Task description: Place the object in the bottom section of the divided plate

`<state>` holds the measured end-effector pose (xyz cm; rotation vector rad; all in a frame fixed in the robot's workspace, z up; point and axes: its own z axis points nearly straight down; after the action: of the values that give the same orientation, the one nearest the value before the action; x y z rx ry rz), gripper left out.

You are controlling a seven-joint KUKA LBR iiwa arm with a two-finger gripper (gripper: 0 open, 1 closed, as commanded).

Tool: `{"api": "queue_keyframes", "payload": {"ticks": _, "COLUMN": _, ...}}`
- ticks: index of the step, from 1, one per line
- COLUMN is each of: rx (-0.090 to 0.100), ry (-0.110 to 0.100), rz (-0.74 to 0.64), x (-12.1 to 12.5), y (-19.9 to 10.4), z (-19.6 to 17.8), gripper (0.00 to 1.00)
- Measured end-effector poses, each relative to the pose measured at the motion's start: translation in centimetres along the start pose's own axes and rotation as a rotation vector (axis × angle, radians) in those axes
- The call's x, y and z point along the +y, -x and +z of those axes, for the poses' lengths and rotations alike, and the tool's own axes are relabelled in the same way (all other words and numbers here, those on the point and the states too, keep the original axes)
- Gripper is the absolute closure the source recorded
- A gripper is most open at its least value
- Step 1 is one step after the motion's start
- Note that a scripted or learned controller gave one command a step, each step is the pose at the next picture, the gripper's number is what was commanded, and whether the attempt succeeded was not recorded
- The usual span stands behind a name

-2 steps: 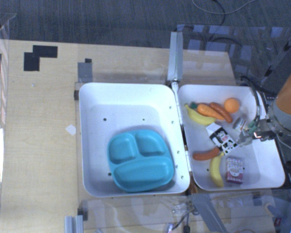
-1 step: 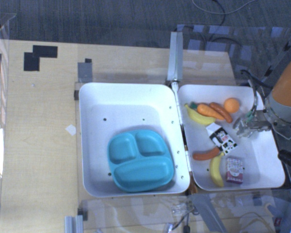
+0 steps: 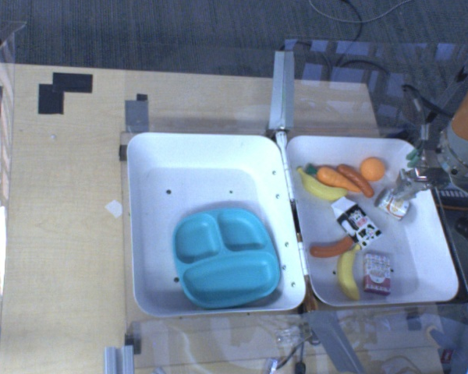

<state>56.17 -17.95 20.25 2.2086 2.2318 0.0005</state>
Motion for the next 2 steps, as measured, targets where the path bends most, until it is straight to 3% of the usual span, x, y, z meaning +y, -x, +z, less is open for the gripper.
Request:
{"api": "queue_keyframes", "payload": {"ticks": 1, "rx": 0.0, "ry": 0.0, "rz": 0.0, "x": 0.0, "y": 0.0, "z": 0.0, "gripper": 0.0}}
{"api": "queue_keyframes", "payload": {"ticks": 2, "rx": 0.0, "ry": 0.0, "rz": 0.055, "x": -0.1, "y": 2.6, "z": -0.7, "gripper": 0.0}}
